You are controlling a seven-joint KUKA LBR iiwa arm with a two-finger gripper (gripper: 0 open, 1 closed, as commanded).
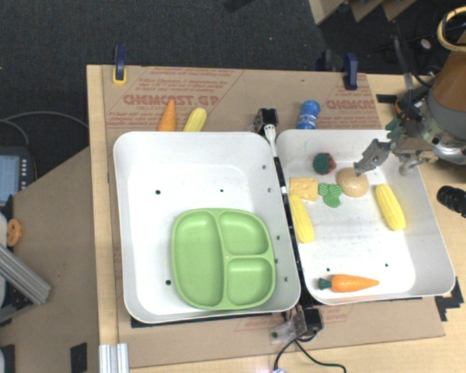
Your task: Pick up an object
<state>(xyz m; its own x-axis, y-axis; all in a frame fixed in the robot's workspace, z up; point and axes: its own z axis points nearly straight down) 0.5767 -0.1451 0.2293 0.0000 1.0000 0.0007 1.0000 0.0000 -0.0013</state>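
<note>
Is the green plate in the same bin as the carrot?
No, the green plate lies in the left bin, the carrot in the right bin.

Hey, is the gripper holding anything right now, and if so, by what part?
Nothing is held. The gripper hovers just above the tan potato-like piece in the right bin, with nothing between its jaws.

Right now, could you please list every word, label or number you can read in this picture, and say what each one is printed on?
"CHEMCAST GP", in red print on the brown board behind the left bin.
The same red print repeats on the board behind the right bin, too faint to read in full.
Smaller red lines above these: too small to read.
The label on the blue bottle: blurred, unreadable.
</note>
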